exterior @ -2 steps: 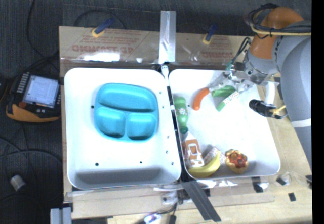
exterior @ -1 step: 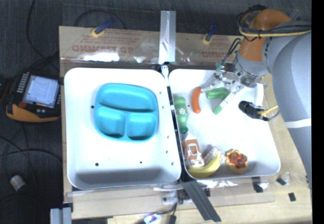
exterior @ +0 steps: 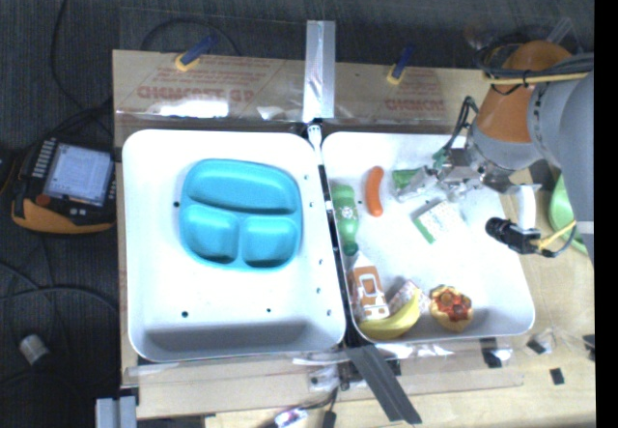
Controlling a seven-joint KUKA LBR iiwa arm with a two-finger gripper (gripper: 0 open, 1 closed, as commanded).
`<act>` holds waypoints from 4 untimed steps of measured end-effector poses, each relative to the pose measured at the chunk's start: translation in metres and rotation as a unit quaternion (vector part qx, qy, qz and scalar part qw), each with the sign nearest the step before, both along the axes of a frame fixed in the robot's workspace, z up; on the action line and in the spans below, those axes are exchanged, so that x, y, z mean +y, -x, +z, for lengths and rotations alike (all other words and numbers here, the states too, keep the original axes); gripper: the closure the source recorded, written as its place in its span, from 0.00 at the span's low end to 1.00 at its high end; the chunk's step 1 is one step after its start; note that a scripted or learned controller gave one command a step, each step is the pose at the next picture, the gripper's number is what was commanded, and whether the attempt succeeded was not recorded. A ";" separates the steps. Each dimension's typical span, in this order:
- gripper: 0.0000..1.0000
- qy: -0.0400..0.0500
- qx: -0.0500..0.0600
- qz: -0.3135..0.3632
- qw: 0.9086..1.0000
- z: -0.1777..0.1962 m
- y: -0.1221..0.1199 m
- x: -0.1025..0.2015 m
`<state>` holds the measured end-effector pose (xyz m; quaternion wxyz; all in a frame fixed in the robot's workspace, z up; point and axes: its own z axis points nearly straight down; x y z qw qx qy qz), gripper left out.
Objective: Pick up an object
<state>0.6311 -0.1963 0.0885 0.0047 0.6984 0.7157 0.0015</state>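
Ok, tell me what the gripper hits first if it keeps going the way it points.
Probably the crumpled packet just beyond the gripper, which points left across the right bin. The orange sausage lies further along. Height is unclear.

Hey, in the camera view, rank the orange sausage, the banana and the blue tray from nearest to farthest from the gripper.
Measured from the gripper:
1. Orange sausage, just to its left in the right bin.
2. Banana, at that bin's bottom edge.
3. Blue tray, across in the left bin.
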 end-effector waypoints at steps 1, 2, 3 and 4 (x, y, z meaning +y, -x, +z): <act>0.00 -0.002 0.006 0.078 0.997 0.052 0.038 0.066; 0.00 -0.002 -0.006 0.015 1.000 0.007 0.058 0.038; 0.00 -0.003 0.006 0.114 0.993 0.068 0.045 0.070; 1.00 -0.004 0.007 0.114 0.994 0.075 0.046 0.069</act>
